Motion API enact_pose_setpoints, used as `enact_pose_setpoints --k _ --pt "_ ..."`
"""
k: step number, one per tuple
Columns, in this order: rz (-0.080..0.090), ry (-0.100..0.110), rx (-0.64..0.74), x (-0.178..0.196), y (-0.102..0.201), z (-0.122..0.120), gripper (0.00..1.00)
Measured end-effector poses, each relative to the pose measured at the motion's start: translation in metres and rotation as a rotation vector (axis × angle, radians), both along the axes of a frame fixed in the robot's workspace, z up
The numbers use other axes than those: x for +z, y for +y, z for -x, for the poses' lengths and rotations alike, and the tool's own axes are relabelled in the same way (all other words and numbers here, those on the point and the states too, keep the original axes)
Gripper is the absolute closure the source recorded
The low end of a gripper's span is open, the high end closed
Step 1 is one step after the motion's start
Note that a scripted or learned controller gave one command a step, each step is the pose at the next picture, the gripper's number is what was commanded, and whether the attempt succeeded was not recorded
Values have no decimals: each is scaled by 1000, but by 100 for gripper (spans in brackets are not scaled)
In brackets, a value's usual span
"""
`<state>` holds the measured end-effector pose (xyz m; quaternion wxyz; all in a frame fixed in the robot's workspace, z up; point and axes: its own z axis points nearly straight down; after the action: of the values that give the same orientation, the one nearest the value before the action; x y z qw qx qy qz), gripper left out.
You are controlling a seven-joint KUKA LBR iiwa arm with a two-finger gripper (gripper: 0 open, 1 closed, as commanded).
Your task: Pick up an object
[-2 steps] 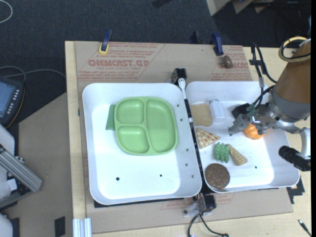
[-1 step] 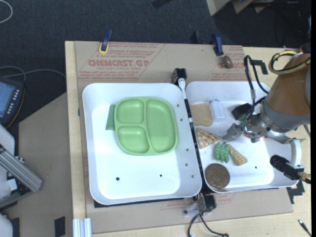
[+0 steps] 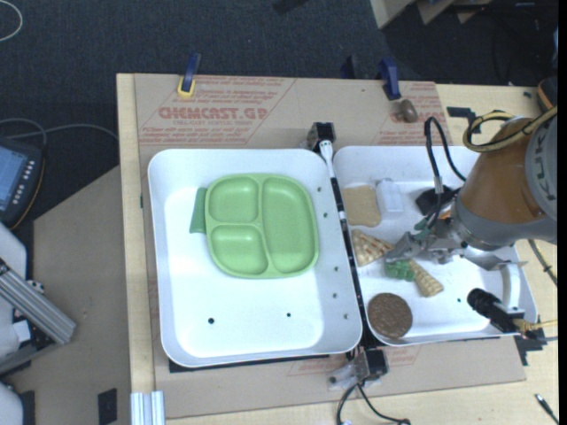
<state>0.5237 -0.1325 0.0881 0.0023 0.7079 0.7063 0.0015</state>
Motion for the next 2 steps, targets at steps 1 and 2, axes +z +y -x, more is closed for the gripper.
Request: enact_pose_setpoints --k 1,2 --pt "-1 -9 1 15 1 -3 100" --pt "1 0 4 59 6 -5 100"
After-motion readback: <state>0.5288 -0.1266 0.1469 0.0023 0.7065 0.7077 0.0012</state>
